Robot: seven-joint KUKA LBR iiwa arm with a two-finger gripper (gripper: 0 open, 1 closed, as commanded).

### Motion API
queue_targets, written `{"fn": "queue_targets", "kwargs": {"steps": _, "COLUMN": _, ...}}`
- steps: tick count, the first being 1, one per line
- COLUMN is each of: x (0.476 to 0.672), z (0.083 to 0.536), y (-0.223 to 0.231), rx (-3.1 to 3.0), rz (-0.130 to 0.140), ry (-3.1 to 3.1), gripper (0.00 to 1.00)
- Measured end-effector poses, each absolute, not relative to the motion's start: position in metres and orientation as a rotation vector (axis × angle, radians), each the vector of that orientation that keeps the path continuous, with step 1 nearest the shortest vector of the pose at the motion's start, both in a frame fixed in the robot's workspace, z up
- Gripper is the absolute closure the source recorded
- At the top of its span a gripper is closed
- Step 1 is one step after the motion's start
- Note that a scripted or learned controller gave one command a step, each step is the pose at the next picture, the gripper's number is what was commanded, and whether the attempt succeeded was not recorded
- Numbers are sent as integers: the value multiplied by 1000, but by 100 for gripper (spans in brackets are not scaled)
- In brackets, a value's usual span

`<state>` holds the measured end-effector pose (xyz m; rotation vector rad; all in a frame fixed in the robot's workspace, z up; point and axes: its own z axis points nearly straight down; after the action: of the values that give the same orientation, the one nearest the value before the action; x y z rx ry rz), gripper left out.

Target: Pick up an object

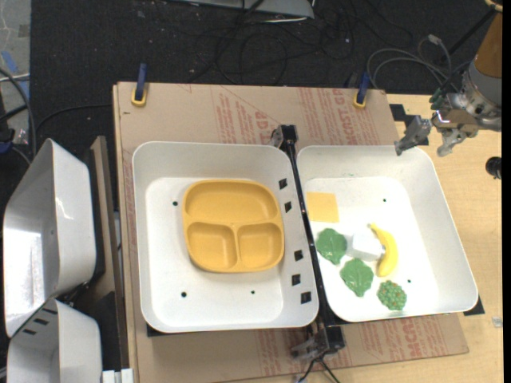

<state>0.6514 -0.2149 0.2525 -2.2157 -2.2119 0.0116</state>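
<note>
Two shallow white bins point(160, 214) sit on brown cardboard, a yellow plastic banana point(386, 250) near the right bin's front edge, while the two-finger gripper point(429, 140), jaws spread and holding nothing, hangs above that bin's far right corner.

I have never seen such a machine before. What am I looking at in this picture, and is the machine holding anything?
The picture comes from one camera fixed above a bench, looking down at a slant. At the upper right is the tip of a robot arm; its end effector, the two-fingered part that grasps, hangs open above the far corner of the right bin with nothing between its fingers. Two shallow white bins sit side by side. The left bin holds a yellow divided tray. The right bin holds toy food: a yellow cheese slice, a banana, a small white block and three green vegetable pieces. The arm's job is to pick up one object.
</note>
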Motion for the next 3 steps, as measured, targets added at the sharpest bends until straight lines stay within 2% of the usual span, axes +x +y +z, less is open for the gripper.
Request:
{"fn": "queue_targets", "kwargs": {"steps": 1, "x": 654, "z": 262, "y": -214, "rx": -2220, "rz": 0, "ry": -2224, "gripper": 0}}
{"fn": "queue_targets", "kwargs": {"steps": 3, "x": 649, "z": 174, "y": -222, "rx": -2222, "rz": 3, "ry": -2220, "gripper": 0}}
